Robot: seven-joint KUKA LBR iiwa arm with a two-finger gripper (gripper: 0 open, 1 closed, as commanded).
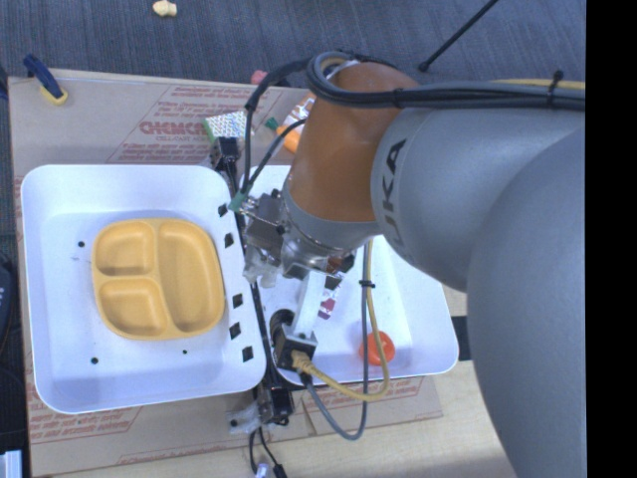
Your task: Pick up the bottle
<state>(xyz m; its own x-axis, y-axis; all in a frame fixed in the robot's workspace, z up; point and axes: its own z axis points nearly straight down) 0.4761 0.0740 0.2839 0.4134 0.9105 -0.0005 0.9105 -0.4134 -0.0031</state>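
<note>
Pincer [284, 267] low in the right bin [433, 352], grip state I cannot tell; bottle [317, 307] lies white just below it, near an orange ball [377, 348]; best to centre over its body, squeeze squarely.

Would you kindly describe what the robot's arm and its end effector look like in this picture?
The bulky grey arm carries dark KUKA lettering and an orange band above the wrist. Black cables loop over the band, and a yellow cable hangs below. The metallic end effector is a compact cluster of silver and black parts.
</note>
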